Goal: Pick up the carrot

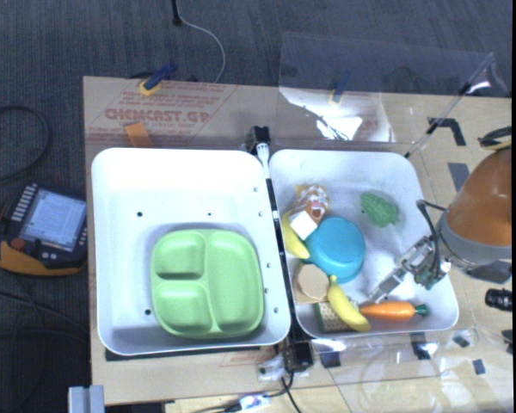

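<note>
Orange plastic carrot with green tip [389, 311] lying flat along the near wall of the right shallow white bin [410, 166], just beside a yellow banana [345, 306] and near the round blue bowl [338, 248]. Two-finger metal gripper [380, 292] angled down just above the carrot's left end, nothing seen between its fingers, openness impossible to tell. Left white bin [120, 188] carrying a green compartment plate [208, 282], bare floor along its far side.
</note>
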Robot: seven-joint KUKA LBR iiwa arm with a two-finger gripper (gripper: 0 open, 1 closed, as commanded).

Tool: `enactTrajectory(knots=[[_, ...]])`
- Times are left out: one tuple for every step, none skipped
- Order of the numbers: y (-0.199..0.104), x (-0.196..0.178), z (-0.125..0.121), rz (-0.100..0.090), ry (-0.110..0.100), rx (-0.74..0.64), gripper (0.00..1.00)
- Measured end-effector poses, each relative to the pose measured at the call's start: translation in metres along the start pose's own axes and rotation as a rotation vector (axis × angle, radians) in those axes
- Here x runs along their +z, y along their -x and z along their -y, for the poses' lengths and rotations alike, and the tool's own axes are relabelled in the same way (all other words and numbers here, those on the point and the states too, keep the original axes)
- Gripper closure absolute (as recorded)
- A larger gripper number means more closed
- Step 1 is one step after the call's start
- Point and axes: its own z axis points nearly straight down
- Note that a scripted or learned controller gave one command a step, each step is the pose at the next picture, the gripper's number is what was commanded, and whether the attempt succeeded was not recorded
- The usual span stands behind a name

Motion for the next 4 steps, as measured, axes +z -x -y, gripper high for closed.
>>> enactTrajectory(knots=[[-0.025, -0.062, -0.018, -0.006, -0.005, -0.09, 0.0], [-0.027, 0.0, -0.02, 0.0, -0.005, -0.103, 0.0], [-0.026, -0.011, -0.023, 0.005, 0.001, -0.103, 1.0], [-0.026, -0.01, -0.023, 0.004, 0.001, -0.103, 0.0]])
